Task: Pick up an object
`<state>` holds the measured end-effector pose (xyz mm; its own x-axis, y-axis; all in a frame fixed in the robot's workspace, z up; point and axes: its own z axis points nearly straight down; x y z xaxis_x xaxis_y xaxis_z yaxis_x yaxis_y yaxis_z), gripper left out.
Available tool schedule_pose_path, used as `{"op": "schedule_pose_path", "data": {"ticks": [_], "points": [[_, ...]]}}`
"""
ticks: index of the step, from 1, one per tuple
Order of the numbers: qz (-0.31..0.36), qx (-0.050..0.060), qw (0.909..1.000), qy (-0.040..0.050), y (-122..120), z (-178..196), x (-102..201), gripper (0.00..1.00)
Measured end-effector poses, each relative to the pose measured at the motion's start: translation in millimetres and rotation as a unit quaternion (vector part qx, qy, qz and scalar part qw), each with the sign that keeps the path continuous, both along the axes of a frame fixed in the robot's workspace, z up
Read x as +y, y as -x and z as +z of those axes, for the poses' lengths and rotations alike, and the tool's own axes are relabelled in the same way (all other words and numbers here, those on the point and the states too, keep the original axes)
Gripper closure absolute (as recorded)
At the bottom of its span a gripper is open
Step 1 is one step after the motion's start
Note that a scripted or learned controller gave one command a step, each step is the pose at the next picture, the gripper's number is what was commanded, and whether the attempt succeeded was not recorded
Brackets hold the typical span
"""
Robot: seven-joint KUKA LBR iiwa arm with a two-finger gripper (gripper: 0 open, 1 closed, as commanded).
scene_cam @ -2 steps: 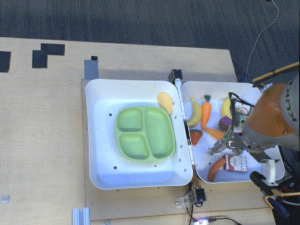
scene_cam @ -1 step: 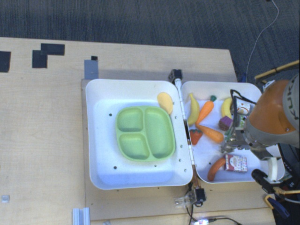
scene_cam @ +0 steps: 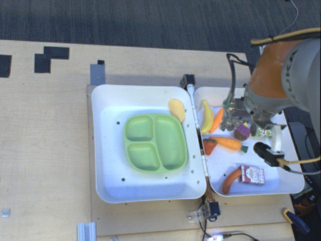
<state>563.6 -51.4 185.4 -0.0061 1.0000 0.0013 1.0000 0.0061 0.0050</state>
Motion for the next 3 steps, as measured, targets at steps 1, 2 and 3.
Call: {"op": "schedule_pose_path", "data": {"ticks": [1, 2, 3], "points": [[-0.001, 0.000, 1.0000, 0.0016, -59.6, 23.7, -82.7, 1.00], [0.000, 0.001, 1.0000, 0.0012, -59.6, 23.3, -81.6, 0.00], [-0.001, 0.000, 1.0000, 0.0016, -33.0, -99.3, -119.2, 0.00]]}}
